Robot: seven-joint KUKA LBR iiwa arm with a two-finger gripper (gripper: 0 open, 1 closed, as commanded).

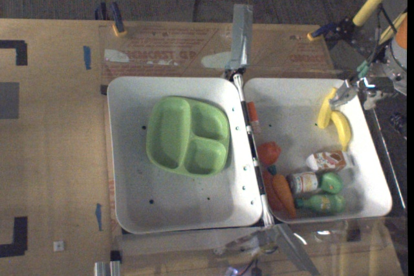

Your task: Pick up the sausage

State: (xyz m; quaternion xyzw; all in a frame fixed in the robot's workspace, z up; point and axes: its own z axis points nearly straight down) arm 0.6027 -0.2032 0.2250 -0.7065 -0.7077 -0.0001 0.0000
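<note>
The sausage (pixel 268 189) is a dark red-brown link lying along the left wall of the right bin (pixel 291 106), pressed against an orange carrot (pixel 283 194). My gripper (pixel 347 91) hovers at the bin's far right edge, right over the upper end of a yellow banana (pixel 337 121). It is far from the sausage, which lies toward the front left of that bin.
Near the sausage are a red tomato (pixel 269 152), a small can (pixel 303 182), a green lime-shaped bottle (pixel 323 202) and a white packet (pixel 327 160). A green divided plate (pixel 189 136) sits in the left bin (pixel 129 191). A small red item (pixel 253 114) rests by the divider.
</note>
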